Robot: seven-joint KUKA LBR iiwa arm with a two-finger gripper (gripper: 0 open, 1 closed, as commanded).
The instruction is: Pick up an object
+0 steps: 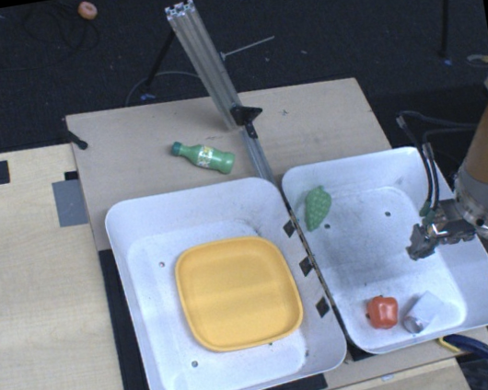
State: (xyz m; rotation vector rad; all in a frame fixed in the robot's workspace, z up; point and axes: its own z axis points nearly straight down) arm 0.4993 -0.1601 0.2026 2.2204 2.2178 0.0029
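In the right bin: my gripper (pixel 418 245) hangs by the right wall — fingers unreadable, I cannot tell.
Nearest: red object (pixel 382 312) — below-left, toward the near edge.

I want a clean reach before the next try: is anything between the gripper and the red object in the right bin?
Nothing visible: bare bin floor separates the gripper from the red object.

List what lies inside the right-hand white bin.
Inside the right bin: a green leafy object at its far-left corner, a red object and a small grey piece near the front. The gripper hides a patch.
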